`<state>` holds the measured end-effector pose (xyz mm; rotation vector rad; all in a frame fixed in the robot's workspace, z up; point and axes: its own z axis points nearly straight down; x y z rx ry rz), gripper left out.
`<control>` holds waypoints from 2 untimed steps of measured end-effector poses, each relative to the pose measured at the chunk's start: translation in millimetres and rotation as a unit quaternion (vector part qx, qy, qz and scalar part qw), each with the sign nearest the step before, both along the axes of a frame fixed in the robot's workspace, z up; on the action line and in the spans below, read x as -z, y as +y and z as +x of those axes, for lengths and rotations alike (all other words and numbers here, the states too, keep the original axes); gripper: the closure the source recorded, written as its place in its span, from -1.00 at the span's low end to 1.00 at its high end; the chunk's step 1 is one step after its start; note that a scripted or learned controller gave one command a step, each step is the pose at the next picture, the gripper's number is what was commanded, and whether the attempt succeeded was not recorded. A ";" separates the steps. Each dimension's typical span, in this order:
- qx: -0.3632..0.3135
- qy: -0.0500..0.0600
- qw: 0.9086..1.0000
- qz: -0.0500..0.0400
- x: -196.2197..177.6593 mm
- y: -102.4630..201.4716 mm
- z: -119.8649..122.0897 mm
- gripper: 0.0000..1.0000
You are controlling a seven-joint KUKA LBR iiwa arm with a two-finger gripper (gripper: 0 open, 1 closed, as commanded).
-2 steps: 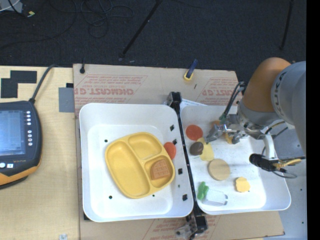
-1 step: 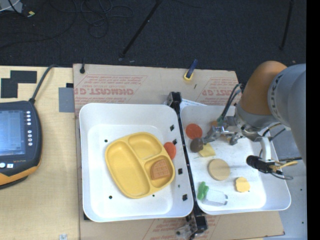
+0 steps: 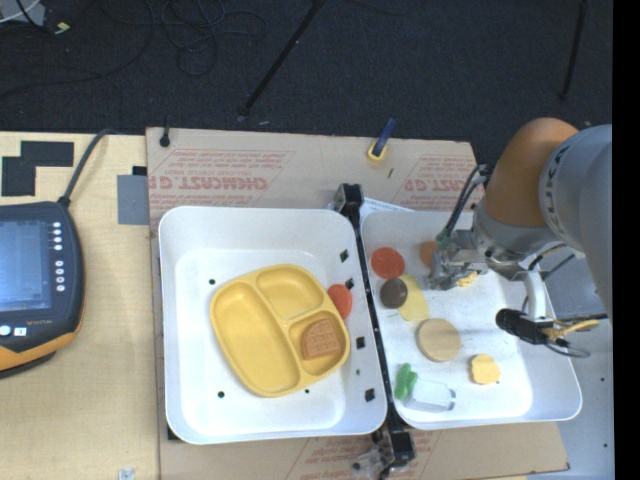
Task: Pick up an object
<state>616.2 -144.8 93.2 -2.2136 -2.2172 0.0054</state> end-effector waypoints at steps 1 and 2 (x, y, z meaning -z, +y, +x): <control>0.001 -0.004 1.000 -0.002 -60.3 -2.8 0.7 1.00; 0.000 -0.004 1.000 -0.002 -108.6 -11.2 7.4 1.00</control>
